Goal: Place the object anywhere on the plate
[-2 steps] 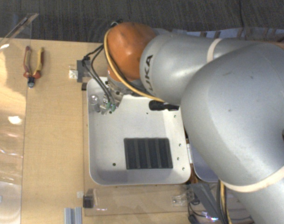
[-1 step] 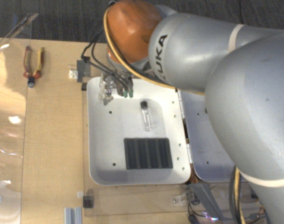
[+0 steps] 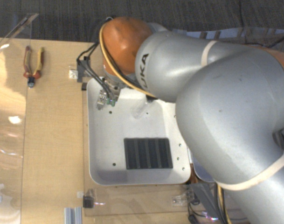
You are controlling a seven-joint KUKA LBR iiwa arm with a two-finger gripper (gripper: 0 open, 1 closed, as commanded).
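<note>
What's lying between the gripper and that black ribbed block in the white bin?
In the camera view, bare white bin floor separates the gripper from the black ribbed block; nothing lies on that stretch.

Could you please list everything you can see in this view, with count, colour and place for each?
Bin: one, white and shallow, centre of the view, partly covered by the arm.
Ribbed block: one, black, lying flat on the bin floor toward its near edge.
Pliers: one pair, red and yellow handles, on the bench at upper left.
Bench: one, light wood, left half of the view.
Clear brackets: small fittings along the bench below the bin; count unclear.
Arm: one, grey with an orange band, reaching in from the right.
Tool: one, over the bin's far left corner.
</note>
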